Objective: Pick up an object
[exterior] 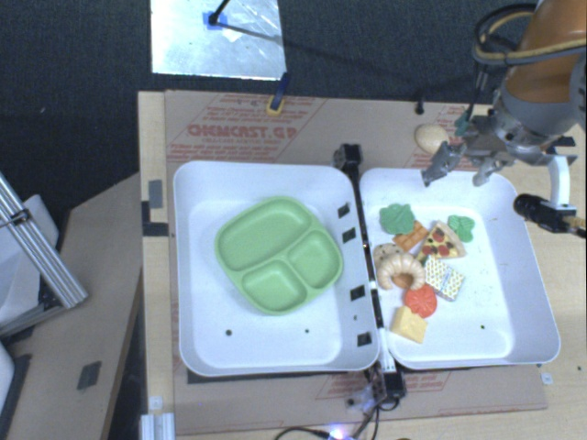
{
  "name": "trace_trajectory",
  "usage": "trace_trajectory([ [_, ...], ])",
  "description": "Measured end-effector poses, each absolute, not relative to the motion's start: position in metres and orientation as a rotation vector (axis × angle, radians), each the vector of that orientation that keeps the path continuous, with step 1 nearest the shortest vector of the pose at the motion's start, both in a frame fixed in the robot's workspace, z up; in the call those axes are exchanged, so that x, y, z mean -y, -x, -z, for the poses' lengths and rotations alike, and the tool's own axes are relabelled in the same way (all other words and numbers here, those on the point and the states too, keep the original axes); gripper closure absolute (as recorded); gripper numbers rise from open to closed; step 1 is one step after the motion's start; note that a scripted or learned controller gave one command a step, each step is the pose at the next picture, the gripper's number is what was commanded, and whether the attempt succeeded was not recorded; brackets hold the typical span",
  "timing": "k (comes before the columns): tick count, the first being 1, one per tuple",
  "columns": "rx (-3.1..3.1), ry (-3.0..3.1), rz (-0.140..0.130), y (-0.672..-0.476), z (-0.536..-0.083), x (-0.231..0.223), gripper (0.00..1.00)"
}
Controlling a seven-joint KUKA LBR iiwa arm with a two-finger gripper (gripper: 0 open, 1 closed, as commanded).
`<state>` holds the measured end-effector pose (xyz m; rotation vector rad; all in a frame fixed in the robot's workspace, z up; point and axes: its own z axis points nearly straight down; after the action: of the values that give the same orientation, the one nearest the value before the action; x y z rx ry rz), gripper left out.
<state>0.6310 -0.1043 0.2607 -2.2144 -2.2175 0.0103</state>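
Hand [461,166] hangs above the far edge of the right bin [523,273], fingers spread wide, nothing between them. Toy food lies clustered at that bin's centre: pizza slice [443,240], croissant [400,267], tomato [422,301], cheese wedge [410,324]. Left bin [197,246] carries a green divided plate [278,255]

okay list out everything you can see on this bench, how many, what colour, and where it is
bins: 2, white, side by side on the bench
divided plate: 1, light green, in the left bin
toy food pieces: a cluster, exact count unclear, green, orange, red, yellow and tan, in the right bin
egg-like object: 1, cream, on the cardboard behind the right bin
shiny sheet: 1, silver, beyond the bench at top
arm: 1, grey with orange band, from the right
gripper: 1, open, empty, above the right bin's far edge
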Motion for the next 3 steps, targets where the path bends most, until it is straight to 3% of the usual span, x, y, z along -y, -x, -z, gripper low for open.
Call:
trace_trajectory([
  [1,2.226,2.219,0.001,-0.633,-0.268,0.104,0.0],
  [3,2.223,2.22,-0.001,-0.64,-0.15,0.103,0.0],
])
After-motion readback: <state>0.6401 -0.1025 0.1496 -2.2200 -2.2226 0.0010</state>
